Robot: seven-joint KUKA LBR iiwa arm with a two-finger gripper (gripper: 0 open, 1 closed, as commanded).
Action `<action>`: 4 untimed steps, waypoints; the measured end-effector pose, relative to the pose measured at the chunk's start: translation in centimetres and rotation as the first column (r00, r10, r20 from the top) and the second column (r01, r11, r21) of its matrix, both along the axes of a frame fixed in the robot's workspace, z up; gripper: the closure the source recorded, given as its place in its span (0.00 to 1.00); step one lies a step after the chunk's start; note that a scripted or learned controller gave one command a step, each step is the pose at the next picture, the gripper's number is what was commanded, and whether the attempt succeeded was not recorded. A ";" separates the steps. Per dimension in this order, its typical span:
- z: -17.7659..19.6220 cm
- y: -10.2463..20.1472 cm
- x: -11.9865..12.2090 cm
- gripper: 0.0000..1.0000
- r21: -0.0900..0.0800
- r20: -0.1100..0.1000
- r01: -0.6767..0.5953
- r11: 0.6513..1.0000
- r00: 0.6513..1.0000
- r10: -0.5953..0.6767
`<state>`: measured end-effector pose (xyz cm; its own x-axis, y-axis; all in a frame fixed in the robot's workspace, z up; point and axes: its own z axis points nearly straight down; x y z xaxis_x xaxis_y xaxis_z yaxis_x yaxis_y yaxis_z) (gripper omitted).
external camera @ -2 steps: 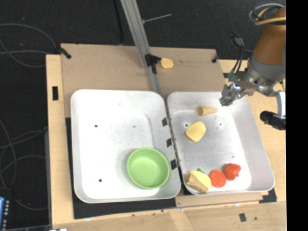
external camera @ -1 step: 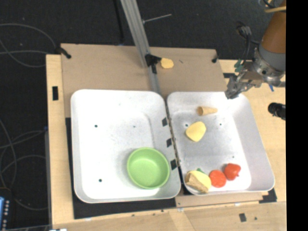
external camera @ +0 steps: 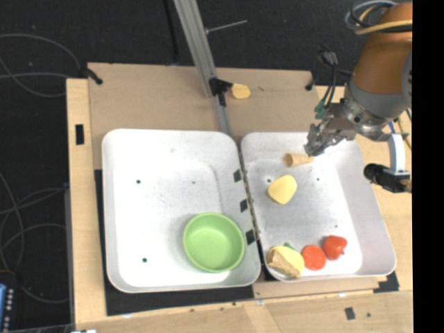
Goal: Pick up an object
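Right bin [external camera: 361,207], far edge | hand [external camera: 318,144] just above tan piece [external camera: 298,159] | grip state unclear

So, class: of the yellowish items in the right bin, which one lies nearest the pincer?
The small tan piece by the bin's far edge, right beside the pincer. The yellow lump sits mid-bin; the yellow-tan item lies at the near edge.

A tan counter [external camera: 152,99] bears 2 white bins [external camera: 159,179] side by side; a small yellow piece [external camera: 241,91] lies behind them.
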<state>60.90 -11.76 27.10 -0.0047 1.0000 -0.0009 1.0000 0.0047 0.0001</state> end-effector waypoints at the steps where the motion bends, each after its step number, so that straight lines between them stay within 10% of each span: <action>1: -1.3 5.0 -2.1 1.00 0.001 -0.001 0.000 1.000 1.000 0.000; 4: -0.7 18.7 -7.0 1.00 0.004 -0.001 -0.004 1.000 1.000 0.004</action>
